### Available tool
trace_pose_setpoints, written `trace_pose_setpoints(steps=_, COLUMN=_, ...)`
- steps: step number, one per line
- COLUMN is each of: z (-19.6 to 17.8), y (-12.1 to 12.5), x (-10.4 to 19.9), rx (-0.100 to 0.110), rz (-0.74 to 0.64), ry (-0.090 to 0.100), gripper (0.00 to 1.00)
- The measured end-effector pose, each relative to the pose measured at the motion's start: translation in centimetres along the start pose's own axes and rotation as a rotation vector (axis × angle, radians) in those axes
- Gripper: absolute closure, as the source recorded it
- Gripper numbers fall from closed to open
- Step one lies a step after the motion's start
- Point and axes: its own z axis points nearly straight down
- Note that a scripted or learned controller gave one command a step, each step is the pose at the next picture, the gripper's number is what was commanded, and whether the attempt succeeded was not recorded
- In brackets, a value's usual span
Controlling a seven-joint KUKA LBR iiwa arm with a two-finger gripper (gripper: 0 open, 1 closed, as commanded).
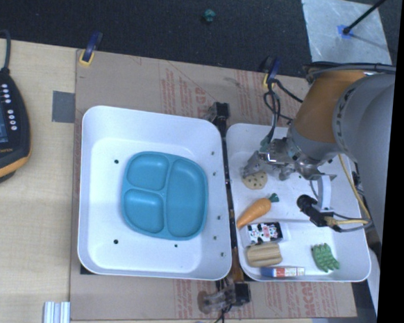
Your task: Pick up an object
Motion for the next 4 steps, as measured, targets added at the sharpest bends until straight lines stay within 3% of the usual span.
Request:
trace_pose_setpoints(steps=1, z=0.1, y=-6.4, x=0.1, rx=0.004, rz=0.002, ry=0.002, gripper=0.00)
trace_pose_setpoints(steps=2, z=0.0, y=-5.0, x=-0.4, rx=0.002, rz=0.002, ry=0.001, gripper=0.00)
trace_pose_setpoints(steps=3, z=0.0, y=-1.7, x=0.1, rx=0.001, rz=0.004, ry=0.003, gripper=0.00)
trace_pose_setpoints(steps=4, z=0.1, y=-8.3, x=-1.5, rx=0.003, rz=0.003, ry=0.001, gripper=0.00)
